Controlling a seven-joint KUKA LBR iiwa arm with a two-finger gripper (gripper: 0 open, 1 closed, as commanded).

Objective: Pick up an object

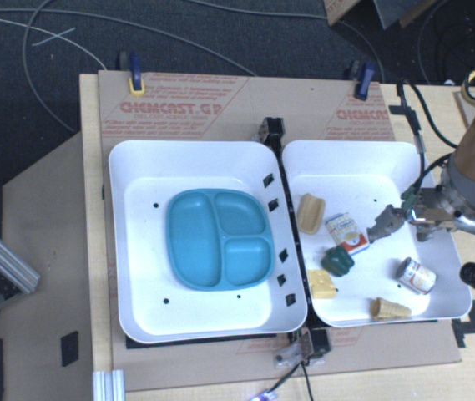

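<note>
A tan wedge-shaped piece (391, 309) lies at the near rim of the right bin (362, 150), below the claw (385, 223). A small metal can (416, 275) lies on its side just right of the wedge, below and right of the claw. The claw hangs over the right bin; whether it is wide or narrow cannot be told. Just left of it sits a red-and-white packet (347, 230), with a dark green object (336, 261) touching the packet's lower edge. Further left lie a beige block (310, 213) and a yellow piece (321, 285). Well left, the left bin (128, 224) carries a blue divided plate (219, 238).
</note>
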